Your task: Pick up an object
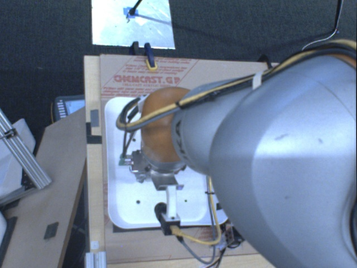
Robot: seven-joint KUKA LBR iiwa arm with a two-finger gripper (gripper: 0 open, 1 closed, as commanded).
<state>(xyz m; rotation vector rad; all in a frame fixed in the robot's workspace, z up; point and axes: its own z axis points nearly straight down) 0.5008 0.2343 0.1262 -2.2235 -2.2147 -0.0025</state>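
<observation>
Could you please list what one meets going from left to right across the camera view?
Slanted aluminium rail → dark tablet screen → shallow white plastic bin → orange wrist band → broad grey arm casing.

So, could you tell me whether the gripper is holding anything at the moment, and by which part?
It cannot be told: the grey arm with the orange band covers the gripper over the shallow white bin.

White bin (120,205) on lettered brown board (167,74); perhaps foil sheet (131,15) beyond.
</observation>
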